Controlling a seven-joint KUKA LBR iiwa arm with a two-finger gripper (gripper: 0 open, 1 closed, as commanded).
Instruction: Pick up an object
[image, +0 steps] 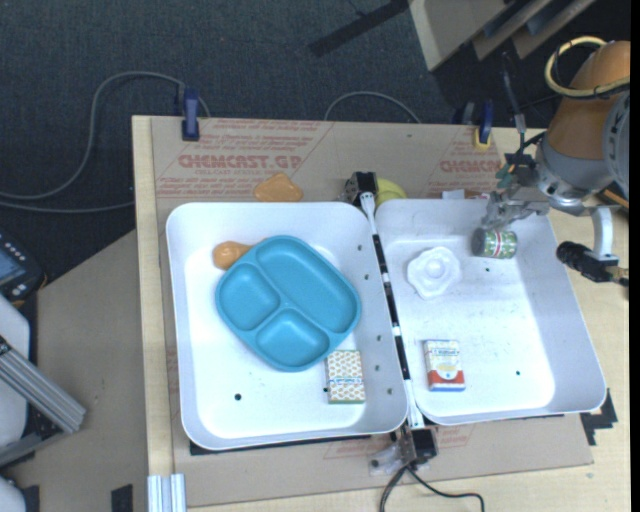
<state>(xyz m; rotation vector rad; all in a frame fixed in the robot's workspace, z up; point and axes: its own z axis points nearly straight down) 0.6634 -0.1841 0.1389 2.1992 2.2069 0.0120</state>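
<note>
My two-finger gripper (497, 222) is upper right of frame, over the right white bin (560, 340), pinching a small green-labelled can (496, 243) w/ both fingers.

Robotics lab: clamped test bench (300, 150), cables (90, 110), white bins (190, 330).

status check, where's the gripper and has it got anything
Gripper over right bin, far corner. Small green can right under it; grasp unclear. White lid close by, apart.
</note>
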